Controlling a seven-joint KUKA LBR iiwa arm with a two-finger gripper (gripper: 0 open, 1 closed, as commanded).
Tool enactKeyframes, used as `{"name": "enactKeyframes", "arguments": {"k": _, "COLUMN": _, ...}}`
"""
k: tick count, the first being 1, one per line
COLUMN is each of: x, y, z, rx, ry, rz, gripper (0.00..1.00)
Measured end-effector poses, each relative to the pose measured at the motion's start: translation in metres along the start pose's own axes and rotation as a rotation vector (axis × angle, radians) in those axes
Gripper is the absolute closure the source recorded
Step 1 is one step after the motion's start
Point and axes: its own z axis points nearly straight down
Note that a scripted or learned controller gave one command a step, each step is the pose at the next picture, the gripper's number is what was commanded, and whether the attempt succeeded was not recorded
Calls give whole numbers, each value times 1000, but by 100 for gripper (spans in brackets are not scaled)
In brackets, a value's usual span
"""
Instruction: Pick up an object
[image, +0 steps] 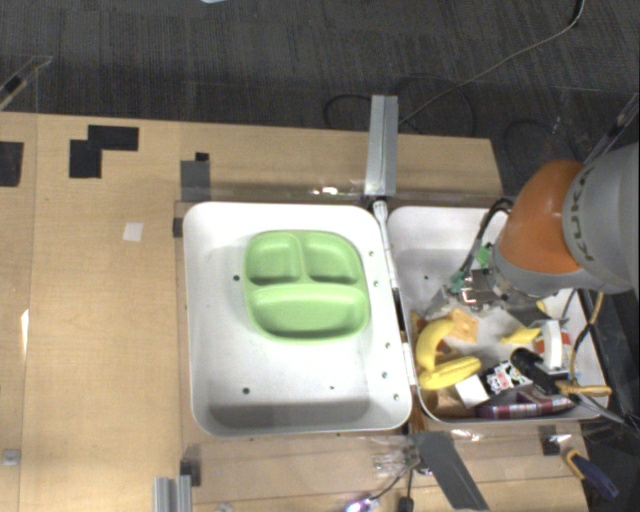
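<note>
The arm reaches over the right bin (405, 232), its gripper (478, 290) low above the heap of objects, though whether the fingers are parted or closed cannot be told. Just beside it lies a banana (432, 358), its curved long axis running from upper left to lower right. A green divided tray (303, 283) lies in the left bin (215, 400).

A divided plate (304, 283) lies in the left bin (215, 390) (bananas (437, 358) in the right bin (425, 235))
</note>
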Motion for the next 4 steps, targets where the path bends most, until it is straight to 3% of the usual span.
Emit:
{"name": "enactKeyframes", "arguments": {"k": 1, "x": 2, "y": 3, "z": -9, "rx": -2, "ry": 4, "rz": -2, "gripper": 100}}
{"name": "enactKeyframes", "arguments": {"k": 2, "x": -28, "y": -45, "z": -1, "rx": -4, "ry": -3, "rz": -326, "gripper": 100}}
{"name": "enactKeyframes", "arguments": {"k": 3, "x": 3, "y": 54, "z": -21, "rx": 14, "ry": 4, "rz": -202, "gripper": 100}}
{"name": "enactKeyframes", "arguments": {"k": 4, "x": 3, "y": 54, "z": -21, "rx": 14, "ry": 4, "rz": -202, "gripper": 0}}
